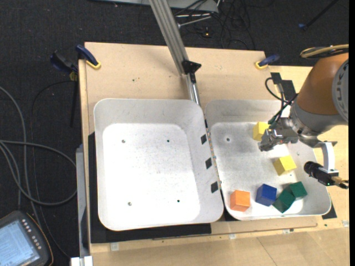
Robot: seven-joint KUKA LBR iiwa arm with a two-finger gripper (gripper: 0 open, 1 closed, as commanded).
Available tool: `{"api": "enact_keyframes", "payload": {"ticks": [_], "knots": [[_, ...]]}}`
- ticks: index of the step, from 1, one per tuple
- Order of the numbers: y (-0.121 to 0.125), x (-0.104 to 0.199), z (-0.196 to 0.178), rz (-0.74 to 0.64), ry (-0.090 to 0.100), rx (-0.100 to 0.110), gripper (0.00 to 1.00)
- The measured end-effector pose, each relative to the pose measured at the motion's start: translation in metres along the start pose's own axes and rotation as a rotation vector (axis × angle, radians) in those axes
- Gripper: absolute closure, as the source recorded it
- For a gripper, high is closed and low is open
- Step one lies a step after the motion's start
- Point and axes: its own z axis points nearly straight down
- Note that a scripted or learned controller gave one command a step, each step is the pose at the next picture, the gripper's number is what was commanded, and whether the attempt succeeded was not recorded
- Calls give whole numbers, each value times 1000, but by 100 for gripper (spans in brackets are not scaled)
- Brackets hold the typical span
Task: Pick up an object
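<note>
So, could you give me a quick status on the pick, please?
Gripper low in right bin, beside yellow block. Nothing seen held. Second yellow block just beyond.

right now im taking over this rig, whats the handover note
Gripper: low in the right bin, right beside the upper yellow block; finger state can't be read, no block seen between them.
Blocks, all in the right bin: second yellow block mid-bin; orange block, blue block and two green blocks along the near edge.
Left bin: nothing to handle there.
Done: no pick confirmed.
Left: grasp and lift one block, likely the upper yellow one.
</note>
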Motion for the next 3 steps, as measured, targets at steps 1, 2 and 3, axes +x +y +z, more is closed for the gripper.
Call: {"api": "enact_keyframes", "payload": {"ticks": [1,2,3], "knots": [[3,-10,-50,1,-1,-1,100],[3,-12,-114,-1,-2,-3,100],[6,42,-119,-6,3,3,100]]}}
